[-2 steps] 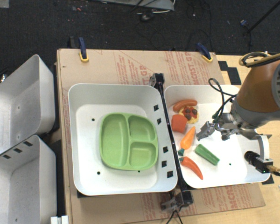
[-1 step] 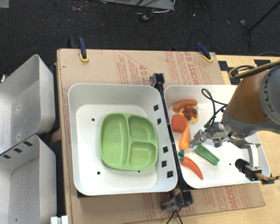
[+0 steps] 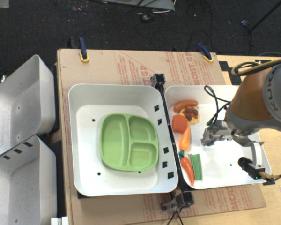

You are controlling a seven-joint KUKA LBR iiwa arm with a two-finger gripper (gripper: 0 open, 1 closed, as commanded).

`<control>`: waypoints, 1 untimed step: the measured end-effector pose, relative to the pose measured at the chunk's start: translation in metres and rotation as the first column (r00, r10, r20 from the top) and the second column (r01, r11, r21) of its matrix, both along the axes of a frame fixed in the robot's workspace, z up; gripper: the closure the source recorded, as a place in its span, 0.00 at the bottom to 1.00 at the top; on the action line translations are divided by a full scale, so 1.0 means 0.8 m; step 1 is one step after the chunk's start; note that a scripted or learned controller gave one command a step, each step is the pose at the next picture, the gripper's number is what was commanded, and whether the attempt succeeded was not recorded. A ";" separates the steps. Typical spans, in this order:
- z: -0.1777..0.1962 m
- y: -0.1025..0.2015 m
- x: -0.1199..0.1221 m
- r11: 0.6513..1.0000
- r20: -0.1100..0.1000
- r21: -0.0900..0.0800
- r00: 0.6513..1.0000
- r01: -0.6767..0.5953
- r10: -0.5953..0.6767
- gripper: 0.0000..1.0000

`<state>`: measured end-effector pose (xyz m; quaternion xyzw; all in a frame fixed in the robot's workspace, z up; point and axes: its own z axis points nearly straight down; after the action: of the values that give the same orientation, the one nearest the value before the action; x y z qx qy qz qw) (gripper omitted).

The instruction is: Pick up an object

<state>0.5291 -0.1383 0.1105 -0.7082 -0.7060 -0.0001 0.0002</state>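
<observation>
The right bin (image 3: 225, 175) holds toy food along its left side: a hot dog (image 3: 185, 105), a pizza slice (image 3: 193, 115), an orange-red block (image 3: 179, 123), an orange carrot (image 3: 185, 138), a red pepper-like piece (image 3: 187, 169) and a green stick (image 3: 196, 166). My gripper (image 3: 210, 137) hangs over the middle of this bin, just right of the carrot, with the orange-banded wrist (image 3: 253, 102) above it. Nothing is seen between its fingers.
The left bin (image 3: 79, 139) carries a green divided plate (image 3: 129, 142). A black divider (image 3: 166, 125) runs between the bins. Two more white bins (image 3: 18, 107) lie off the bench at left. Cables trail over the right bin's far rim.
</observation>
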 end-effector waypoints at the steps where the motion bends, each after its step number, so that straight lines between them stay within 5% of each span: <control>1: 0.064 -0.003 0.014 1.000 0.006 -0.002 1.000 -0.005 0.005 1.00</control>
<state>0.5405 -0.1404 0.1618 -0.7064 -0.7078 -0.0013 -0.0024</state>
